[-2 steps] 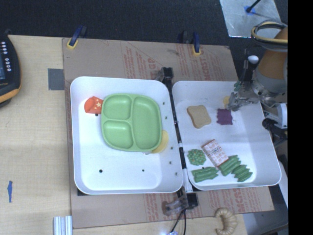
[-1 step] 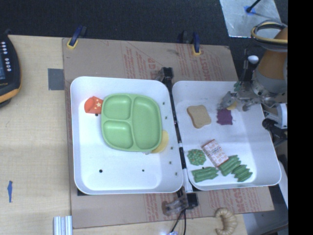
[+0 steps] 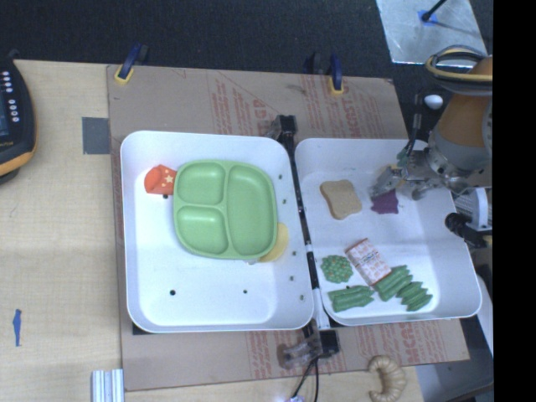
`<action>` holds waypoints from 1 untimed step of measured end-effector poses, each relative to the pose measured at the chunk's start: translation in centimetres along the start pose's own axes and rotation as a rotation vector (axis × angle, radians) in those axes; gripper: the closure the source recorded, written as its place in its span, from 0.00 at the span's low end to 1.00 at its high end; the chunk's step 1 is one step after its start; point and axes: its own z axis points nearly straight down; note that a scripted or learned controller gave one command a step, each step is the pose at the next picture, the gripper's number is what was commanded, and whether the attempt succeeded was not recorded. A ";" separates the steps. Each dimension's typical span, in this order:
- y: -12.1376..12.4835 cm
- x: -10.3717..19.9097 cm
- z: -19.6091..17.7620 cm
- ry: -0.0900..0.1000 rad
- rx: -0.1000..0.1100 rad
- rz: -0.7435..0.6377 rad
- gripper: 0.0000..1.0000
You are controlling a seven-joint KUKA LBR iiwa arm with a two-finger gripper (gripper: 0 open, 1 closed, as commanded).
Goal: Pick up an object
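While the gripper [image 3: 395,181] hovers low in the right bin [image 3: 435,304], right of centre in the frame, touching a small purple piece [image 3: 385,203], its grip state is unclear. Closing off-centre may nudge the piece toward the bread slice [image 3: 341,198] instead of lifting it.

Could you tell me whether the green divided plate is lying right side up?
Right side up: the plate shows its three hollow compartments facing upward in the left bin.

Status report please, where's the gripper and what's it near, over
Gripper low in the right bin, at the purple piece; grip unconfirmed. Bread slice lies just left, apart. Green beans nearer the front, not in the way.
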 end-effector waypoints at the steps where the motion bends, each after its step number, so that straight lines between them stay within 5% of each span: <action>1: 0.1 -0.1 -1.1 -0.001 0.000 -0.001 1.00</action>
